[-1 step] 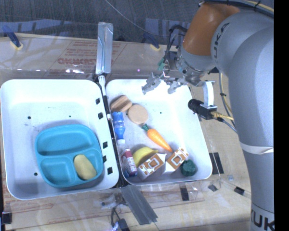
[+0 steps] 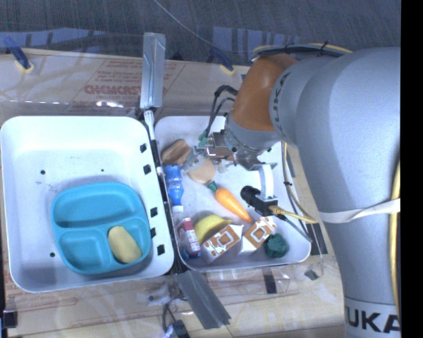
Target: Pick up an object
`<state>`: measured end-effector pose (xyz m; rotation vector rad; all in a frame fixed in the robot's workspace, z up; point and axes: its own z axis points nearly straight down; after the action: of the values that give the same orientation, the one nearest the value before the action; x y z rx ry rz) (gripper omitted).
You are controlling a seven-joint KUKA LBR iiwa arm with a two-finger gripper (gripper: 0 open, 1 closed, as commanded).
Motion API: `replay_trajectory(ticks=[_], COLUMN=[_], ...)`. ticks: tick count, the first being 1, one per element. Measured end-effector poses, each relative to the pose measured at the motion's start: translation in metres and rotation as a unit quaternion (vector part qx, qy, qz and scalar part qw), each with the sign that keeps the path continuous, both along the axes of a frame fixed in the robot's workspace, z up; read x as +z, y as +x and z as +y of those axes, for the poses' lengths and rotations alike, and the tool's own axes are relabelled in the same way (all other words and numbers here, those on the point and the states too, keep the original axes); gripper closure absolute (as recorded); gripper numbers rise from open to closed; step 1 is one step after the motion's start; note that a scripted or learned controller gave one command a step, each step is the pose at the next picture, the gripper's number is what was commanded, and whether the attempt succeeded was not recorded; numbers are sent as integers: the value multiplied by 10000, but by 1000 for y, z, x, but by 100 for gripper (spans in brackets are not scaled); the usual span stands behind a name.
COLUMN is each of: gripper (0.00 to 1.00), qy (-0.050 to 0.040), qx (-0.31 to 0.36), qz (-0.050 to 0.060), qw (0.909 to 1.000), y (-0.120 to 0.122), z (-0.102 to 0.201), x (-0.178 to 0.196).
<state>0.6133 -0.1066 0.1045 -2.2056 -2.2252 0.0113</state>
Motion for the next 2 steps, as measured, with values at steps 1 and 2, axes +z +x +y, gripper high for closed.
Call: replay_trajectory(ticks=[1, 2], gripper=[0, 0], qy=[-67, -5], qx=[400, 840], qz=[-147, -56], qw=[9991, 9964], y=[-71, -130], z=[4, -40], x=[-5, -12])
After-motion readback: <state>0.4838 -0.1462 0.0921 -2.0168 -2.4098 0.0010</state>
